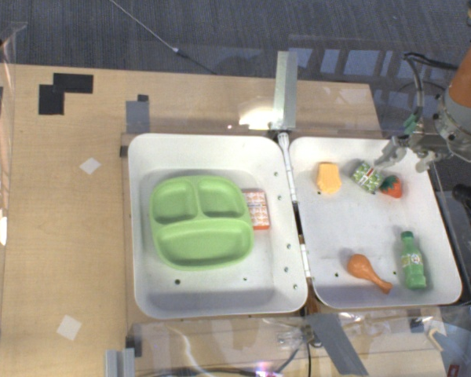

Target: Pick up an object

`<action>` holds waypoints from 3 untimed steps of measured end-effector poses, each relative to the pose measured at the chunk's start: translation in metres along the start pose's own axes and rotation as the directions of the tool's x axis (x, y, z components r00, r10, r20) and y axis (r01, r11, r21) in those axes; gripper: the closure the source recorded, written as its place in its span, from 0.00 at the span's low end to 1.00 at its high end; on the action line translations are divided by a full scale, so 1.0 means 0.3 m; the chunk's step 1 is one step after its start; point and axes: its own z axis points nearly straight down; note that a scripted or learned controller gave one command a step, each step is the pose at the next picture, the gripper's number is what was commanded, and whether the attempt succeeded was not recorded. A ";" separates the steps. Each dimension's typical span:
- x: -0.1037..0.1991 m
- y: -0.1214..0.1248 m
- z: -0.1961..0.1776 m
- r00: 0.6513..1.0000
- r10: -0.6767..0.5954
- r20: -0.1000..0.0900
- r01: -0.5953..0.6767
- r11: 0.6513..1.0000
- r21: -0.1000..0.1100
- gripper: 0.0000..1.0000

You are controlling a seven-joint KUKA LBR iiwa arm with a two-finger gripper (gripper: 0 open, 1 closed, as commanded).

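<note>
In the right bin [443, 234], nearest the camera, an orange toy drumstick [366, 272] lies beside a small green bottle [412, 261] resting on its side, the two near each other but apart. Farther back, a yellow wedge-shaped block [327, 177] sits alone near the divider, and a green-and-white packet [367, 177] touches a small red-orange toy [390, 186] toward the back right corner. The left bin [141, 289] holds a green divided tray [201, 221] with a small printed carton [257, 209] against its right edge. At the far right, the gripper [403, 149] hangs just beyond the packet, its two fingers spread open with nothing between them. The packet and its red neighbour look like the likeliest targets; because they touch, a clean grasp probably calls for centring the fingers on one item alone, descending straight and closing across its narrow side, so the neighbour is not nudged or pinched along with it.
</note>
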 end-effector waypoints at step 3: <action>0.247 0.140 0.377 0.987 -0.159 0.004 0.159 0.987 -0.026 1.00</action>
